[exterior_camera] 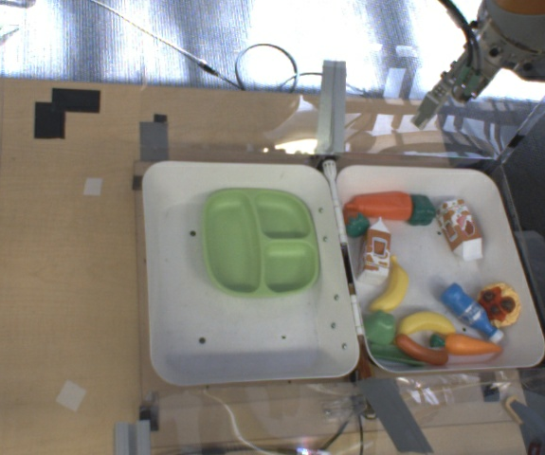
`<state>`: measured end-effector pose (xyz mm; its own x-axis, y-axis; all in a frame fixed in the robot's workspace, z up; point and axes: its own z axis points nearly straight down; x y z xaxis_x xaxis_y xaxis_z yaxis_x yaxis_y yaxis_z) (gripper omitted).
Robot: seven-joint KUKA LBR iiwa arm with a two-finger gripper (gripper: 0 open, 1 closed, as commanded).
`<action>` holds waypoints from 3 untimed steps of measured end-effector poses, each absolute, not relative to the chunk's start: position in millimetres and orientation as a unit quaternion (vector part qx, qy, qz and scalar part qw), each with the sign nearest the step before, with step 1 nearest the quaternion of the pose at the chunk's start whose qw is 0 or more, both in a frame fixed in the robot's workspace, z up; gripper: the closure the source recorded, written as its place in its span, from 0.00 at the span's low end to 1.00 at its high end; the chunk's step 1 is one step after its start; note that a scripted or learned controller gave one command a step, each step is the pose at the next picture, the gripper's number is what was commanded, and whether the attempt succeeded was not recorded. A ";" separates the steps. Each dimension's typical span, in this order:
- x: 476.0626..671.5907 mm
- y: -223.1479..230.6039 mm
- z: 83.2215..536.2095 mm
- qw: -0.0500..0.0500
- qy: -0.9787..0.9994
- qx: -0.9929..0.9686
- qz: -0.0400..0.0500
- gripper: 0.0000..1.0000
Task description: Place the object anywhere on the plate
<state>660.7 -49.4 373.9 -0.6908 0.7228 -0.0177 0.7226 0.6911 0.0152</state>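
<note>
In the left bin (168,349): one green plate (259,241), three compartments, lying flat. Right of the plate, in the right bin (523,282): an orange carrot (380,206) nearest the plate, a small milk carton (376,250) below it, a second carton (460,227) farther right, two bananas (392,289), a blue bottle (467,311). Above and right of the plate, beyond the bins: pincer (426,115), whether open or closed cannot be told.

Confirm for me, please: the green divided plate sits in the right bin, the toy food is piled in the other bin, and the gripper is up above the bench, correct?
Not quite: the camera view shows the green divided plate in the left bin. The toy food is piled in the right bin. The gripper is indeed up above the bench, beyond the bins.
</note>
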 end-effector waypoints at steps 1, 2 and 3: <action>660.4 -82.4 494.4 0.011 0.930 0.366 0.002 1.00; 581.4 -3.2 426.9 0.002 0.865 0.501 0.002 1.00; 668.5 78.5 486.0 0.001 0.805 0.594 0.002 1.00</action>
<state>668.5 78.5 486.0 -0.2946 0.9556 0.0001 0.9556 0.2946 0.0051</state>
